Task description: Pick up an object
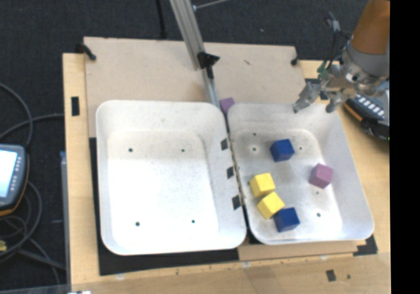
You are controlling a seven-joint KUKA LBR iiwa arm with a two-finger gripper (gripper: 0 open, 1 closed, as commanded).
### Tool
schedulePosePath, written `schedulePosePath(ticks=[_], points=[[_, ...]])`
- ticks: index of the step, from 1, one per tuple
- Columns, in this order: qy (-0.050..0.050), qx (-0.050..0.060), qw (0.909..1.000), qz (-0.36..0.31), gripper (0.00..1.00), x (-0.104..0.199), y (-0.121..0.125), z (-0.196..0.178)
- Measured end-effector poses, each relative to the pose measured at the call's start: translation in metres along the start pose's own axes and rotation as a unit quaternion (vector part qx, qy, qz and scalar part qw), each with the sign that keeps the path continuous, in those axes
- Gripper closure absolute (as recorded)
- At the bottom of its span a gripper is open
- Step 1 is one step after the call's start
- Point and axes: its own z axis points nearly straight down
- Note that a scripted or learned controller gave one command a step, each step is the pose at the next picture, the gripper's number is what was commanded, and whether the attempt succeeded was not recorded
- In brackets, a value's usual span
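Note:
My gripper (317, 100) hangs over the far right rim of the right bin (341, 148), its two fingers spread apart with nothing between them. Inside that bin lie a blue cube (282, 149), a purple cube (321, 176), two yellow cubes (262, 184) (270, 205) touching each other, and a second blue cube (287, 219) against the nearer yellow one. All the cubes sit well in front of and below the gripper. Another purple cube (226, 104) rests outside the bins at the far gap between them.
The left bin (164, 174) stands beside the right one. A slanted metal pole (187, 17) rises from the far side between the bins. A handheld device (11, 178) and cables lie at the left, off the bench.

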Motion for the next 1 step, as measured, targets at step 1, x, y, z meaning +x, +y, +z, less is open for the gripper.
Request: schedulePosePath(ticks=[1], points=[[0.001,0.001,1.0000,0.003,0.00,0.0343,-0.0070,0.1359]])
